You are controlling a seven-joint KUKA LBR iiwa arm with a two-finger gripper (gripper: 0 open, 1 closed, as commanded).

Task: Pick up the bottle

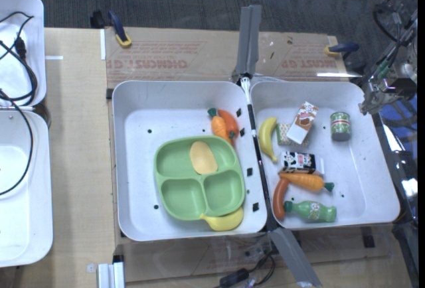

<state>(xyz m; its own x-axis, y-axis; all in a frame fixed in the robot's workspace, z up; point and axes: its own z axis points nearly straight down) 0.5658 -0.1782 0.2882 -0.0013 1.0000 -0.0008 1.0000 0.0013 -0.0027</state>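
So the green bottle is lying on its side near the front edge of the right bin, smooth plastic-looking with a pale label around the middle and its narrow neck pointing left toward a reddish sausage-shaped thing that's curving up beside it. Just above the bottle a carrot is lying across, orange and tapered with a little green tip at its right end, and above that a small boxy carton with black and white cow patches is sitting flat. Further back, a yellow banana is curling along the bin's left wall, a taller carton with a brown and white print is lying tilted next to it, and a short round can with a green label is standing upright by itself. The left bin is holding a glossy green divided plate with rounded corners, a pale yellow oval piece resting in its top section, another banana peeking out from under its front edge, and an orange carrot-like thing sitting just behind it. The gripper is hanging at the right bin's back right corner, well apart from the bottle, a dark tangle of metal and cables, and honestly I can't tell how it's set from this angle.
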